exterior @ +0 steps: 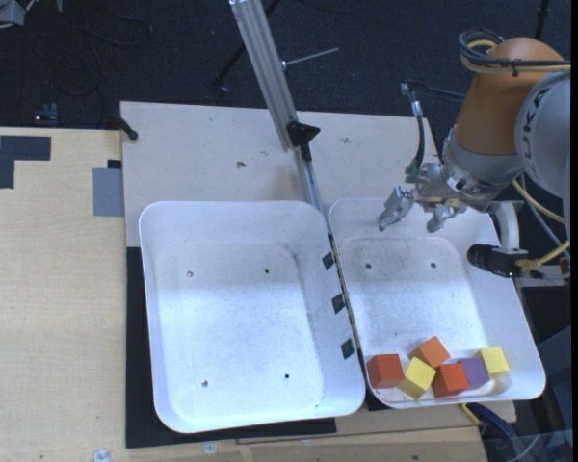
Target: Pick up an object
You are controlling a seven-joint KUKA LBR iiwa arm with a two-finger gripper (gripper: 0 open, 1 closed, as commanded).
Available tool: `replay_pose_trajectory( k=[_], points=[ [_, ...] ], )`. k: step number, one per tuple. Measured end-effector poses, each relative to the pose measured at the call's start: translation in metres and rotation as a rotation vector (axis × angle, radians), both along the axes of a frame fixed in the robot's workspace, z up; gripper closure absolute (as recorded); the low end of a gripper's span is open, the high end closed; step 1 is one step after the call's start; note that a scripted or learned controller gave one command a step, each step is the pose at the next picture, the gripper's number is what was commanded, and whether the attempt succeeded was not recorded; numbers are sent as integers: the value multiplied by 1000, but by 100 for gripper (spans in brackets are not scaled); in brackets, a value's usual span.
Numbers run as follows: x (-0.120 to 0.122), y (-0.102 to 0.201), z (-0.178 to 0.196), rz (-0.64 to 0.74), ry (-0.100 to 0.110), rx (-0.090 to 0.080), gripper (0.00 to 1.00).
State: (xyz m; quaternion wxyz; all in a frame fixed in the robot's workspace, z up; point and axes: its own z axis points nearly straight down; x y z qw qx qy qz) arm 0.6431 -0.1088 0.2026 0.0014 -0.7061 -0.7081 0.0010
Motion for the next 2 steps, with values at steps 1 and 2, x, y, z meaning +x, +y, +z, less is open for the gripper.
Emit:
replay_pose_trajectory(
  k=[1, 2],
  points=[
    [-80, 0, -39, -4, 9, 2, 0],
    [-87, 15, 49, -2, -8, -1, 0]
  ],
)
